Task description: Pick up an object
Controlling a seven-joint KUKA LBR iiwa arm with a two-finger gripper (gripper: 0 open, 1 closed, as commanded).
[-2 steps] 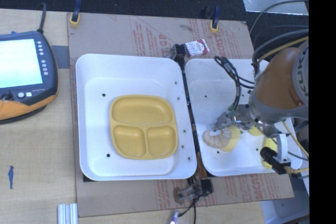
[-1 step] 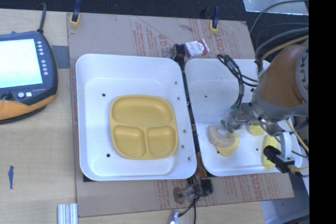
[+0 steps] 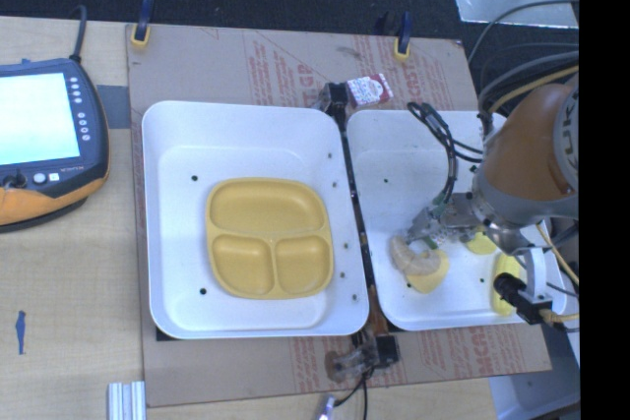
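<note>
Gripper (image 3: 430,229) seen low in right bin (image 3: 394,152), fingers' spread cannot be told. Pale beige-and-yellow object (image 3: 417,261) lies on bin floor just below and beside gripper tip; contact unclear. Yellow pieces (image 3: 481,243) near arm. Yellow divided plate (image 3: 269,237) sits in left bin (image 3: 167,211).

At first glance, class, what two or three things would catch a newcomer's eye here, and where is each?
The yellow three-compartment tray stands out most, lying in the middle of the left white bin. Next comes the grey and orange arm, reaching from the right over the right white bin, above a cluster of pale yellow objects. A teach pendant with a bright screen lies at the far left of the bench.
</note>
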